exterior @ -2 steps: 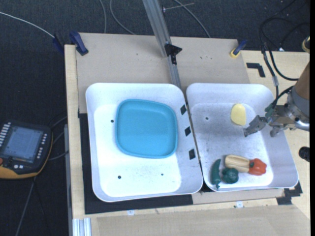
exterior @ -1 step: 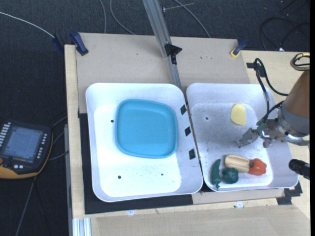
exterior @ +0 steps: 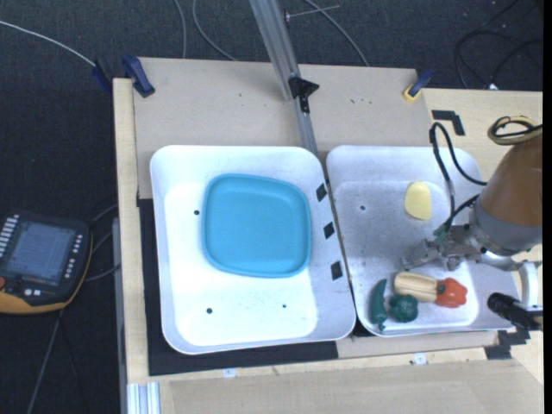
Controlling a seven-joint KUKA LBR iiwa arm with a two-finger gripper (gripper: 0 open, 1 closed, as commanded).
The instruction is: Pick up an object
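Dark carpet [exterior: 60, 128], loose cables [exterior: 185, 11], wooden bench [exterior: 216, 102]

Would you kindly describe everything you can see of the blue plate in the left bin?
The blue plate is a light-blue, rounded-square dish with a raised rim and a shallow flat well, plastic by its matte, even look. It lies flat and upright on the floor of the left bin, toward the bin's upper middle, with bare white floor on all sides. Nothing rests in it and nothing touches it but the bin beneath. The gripper is over in the right bin, well away from it.

Plate [exterior: 257, 225] in left bin [exterior: 172, 257] (toys [exterior: 418, 287] in right bin [exterior: 362, 171]).
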